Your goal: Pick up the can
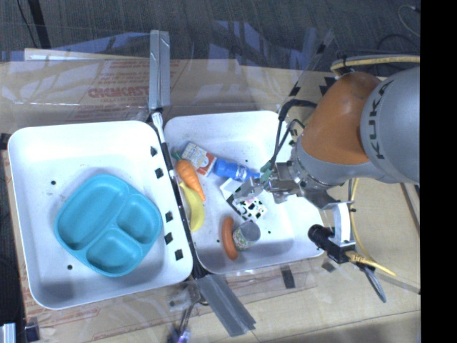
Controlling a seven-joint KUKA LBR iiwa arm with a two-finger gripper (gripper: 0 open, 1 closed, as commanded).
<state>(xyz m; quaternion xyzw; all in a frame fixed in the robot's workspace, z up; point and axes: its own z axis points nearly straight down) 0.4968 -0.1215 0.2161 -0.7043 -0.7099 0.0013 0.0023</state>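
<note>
Because the can (pixel 246 234) stands low in the right-hand bin (pixel 214 131), a little below the centre of the frame, the relation you need to watch is how it lies from the gripper (pixel 248 193). It sits just below the fingertips in the picture and slightly toward the bin's near wall, its open round top facing up at the camera, so its long axis looks roughly upright. You will find a hot dog (pixel 228 237) touching its left side, and a black-and-white dice (pixel 251 208) between the can and the fingers. Further up and left lie a banana (pixel 194 207), a carrot (pixel 190 178) and a blue bottle (pixel 216 166). The arm (pixel 357 131) comes in from the right edge of the frame, its orange band in the upper right. You cannot tell from this angle whether the fingers are apart or together; nothing visibly sits between them. My guess: your next move is a short shift downward in the frame, and the dice may get in the way.
</note>
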